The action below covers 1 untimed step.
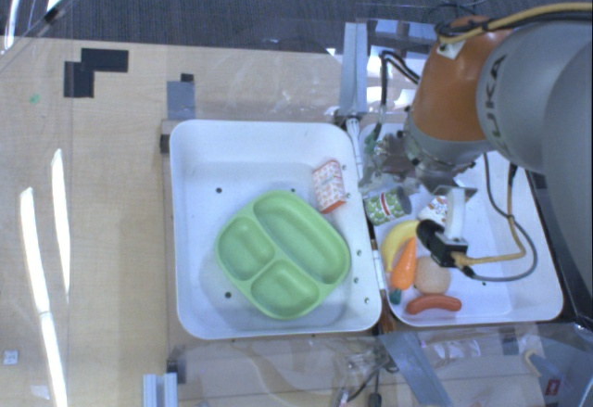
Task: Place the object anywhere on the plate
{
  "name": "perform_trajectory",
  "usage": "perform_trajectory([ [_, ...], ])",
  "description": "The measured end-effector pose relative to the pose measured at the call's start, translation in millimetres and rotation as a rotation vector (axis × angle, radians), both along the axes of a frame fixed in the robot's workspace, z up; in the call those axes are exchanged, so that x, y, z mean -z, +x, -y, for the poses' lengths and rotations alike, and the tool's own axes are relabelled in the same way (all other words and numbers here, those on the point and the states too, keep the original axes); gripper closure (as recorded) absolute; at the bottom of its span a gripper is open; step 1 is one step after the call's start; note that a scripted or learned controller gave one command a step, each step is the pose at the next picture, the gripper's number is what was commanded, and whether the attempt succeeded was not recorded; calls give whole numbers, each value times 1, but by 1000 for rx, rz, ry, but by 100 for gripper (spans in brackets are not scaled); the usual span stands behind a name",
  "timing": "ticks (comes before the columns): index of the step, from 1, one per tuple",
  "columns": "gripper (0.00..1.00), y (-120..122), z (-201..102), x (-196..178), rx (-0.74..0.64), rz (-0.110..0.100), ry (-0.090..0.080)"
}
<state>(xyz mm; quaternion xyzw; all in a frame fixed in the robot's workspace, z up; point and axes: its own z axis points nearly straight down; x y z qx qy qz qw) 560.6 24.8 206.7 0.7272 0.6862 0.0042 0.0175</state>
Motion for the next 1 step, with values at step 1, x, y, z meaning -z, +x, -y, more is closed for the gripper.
perform_trajectory([
  [1,0,-2,-7,5,-9,-9,7],
])
